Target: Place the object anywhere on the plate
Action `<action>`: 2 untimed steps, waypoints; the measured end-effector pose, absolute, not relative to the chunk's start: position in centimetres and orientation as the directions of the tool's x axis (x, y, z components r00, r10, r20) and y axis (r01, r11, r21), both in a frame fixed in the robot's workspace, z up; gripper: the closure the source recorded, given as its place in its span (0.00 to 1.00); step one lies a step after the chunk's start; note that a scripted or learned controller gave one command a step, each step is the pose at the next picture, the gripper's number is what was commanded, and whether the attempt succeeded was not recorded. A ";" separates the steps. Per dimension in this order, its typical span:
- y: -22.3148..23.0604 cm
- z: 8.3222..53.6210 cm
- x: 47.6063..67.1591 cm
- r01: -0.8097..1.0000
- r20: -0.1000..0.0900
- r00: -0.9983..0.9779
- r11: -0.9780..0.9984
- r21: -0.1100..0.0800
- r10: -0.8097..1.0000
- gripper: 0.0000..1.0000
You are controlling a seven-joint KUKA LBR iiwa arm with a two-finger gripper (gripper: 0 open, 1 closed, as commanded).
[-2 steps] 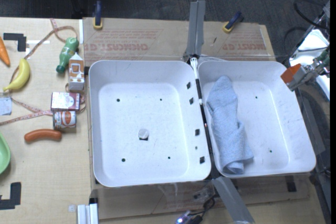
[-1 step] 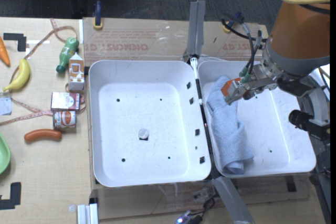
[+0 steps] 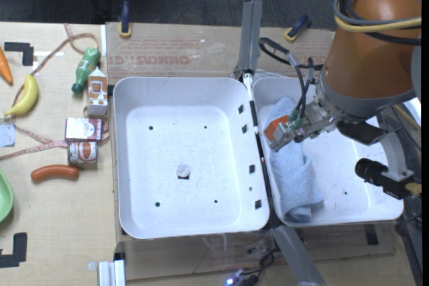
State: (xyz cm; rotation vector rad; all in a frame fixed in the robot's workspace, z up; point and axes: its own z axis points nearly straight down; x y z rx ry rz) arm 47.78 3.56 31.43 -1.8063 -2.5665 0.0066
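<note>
My gripper (image 3: 287, 136) hangs low over the left part of the right bin (image 3: 375, 211), under the big orange wrist band. A small orange object (image 3: 274, 125) lies right beside its tip, on or against a light blue towel (image 3: 295, 174); whether the gripper is touching it I cannot tell. The crumpled towel runs along the bin's left side toward the front. In the left bin (image 3: 134, 144) a small pale round object (image 3: 183, 171) rests near the middle of the floor. At the far left edge of the bench a green plate (image 3: 4, 196) is partly cut off.
On the bench left of the bins lie a banana (image 3: 24, 96), a carrot (image 3: 5, 67), a green bottle (image 3: 86, 67), a small carton (image 3: 97, 94), a can (image 3: 83, 152), a sausage (image 3: 55, 173) and a measuring tape (image 3: 47, 57). A grey divider post (image 3: 251, 37) stands between the bins.
</note>
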 end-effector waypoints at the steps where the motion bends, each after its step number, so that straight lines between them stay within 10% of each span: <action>1: -4.6 39.8 47.9 0.935 -0.002 -0.354 0.354 -0.001 0.935 1.00; 2: -12.6 39.7 47.9 0.850 -0.002 -0.527 0.527 -0.002 0.850 1.00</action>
